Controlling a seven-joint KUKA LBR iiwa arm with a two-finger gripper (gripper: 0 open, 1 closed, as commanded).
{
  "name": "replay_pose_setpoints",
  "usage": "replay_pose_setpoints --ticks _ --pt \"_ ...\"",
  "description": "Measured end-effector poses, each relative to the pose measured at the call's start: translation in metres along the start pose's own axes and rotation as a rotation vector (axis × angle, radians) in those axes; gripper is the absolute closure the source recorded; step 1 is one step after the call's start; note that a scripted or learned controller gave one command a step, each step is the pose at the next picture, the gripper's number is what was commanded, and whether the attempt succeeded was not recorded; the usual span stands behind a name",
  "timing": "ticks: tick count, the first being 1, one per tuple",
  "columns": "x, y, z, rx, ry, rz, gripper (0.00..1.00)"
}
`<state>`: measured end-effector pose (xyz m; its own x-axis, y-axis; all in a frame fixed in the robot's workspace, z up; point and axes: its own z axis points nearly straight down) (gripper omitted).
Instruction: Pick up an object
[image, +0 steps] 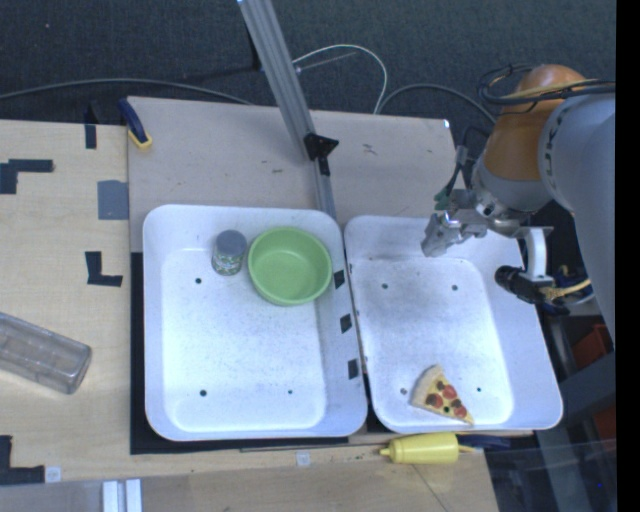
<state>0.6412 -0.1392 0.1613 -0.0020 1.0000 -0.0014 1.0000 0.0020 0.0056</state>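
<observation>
A pizza slice (440, 394) lies in the right bin (500, 300) near its front edge. In the left bin (180, 330) a green bowl (290, 265) sits at the back, with a small grey-lidded jar (229, 252) just left of it. My gripper (438, 238) hangs over the back edge of the right bin, far from the pizza slice, with nothing seen between its fingers.
A yellow mustard bottle (424, 449) lies on the bench in front of the right bin. A clear plastic container (38, 354) rests at the far left. A metal pole (290, 95) slants down to the bins' back junction. Cables run behind the bench.
</observation>
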Motion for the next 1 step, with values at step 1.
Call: replay_pose_setpoints --ticks 1 --pt "-0.0025 0.0008 -0.0431 0.002 0.000 0.000 1.00"
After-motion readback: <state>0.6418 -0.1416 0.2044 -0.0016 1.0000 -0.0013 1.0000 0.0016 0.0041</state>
